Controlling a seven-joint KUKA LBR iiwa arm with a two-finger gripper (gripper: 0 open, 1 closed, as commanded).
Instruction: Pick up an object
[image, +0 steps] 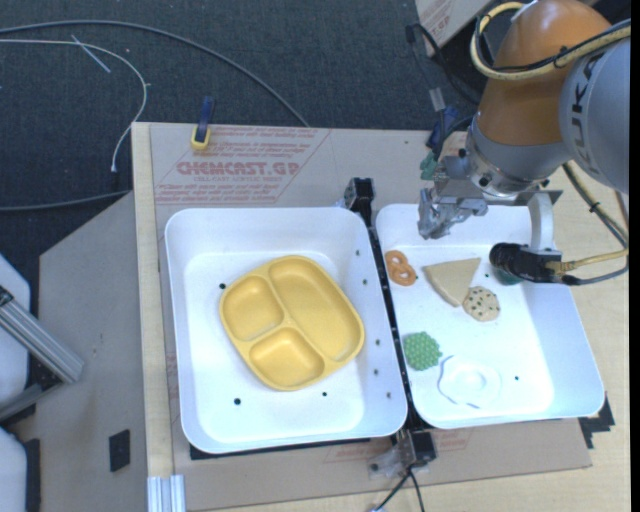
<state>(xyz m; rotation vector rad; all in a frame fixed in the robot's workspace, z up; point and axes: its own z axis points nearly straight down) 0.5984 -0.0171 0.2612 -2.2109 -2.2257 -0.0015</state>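
Desk with two white bins (190, 300). My fingers (437, 222) hang narrow and empty above the right bin's rear edge; pretzel (401, 267) just below-left, tortilla wedge (452, 278) and cookie (481, 303) beyond. I judge nothing picked yet.

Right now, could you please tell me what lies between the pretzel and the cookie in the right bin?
In the camera view, a tan cheese-like wedge lies between the pretzel and the cookie.
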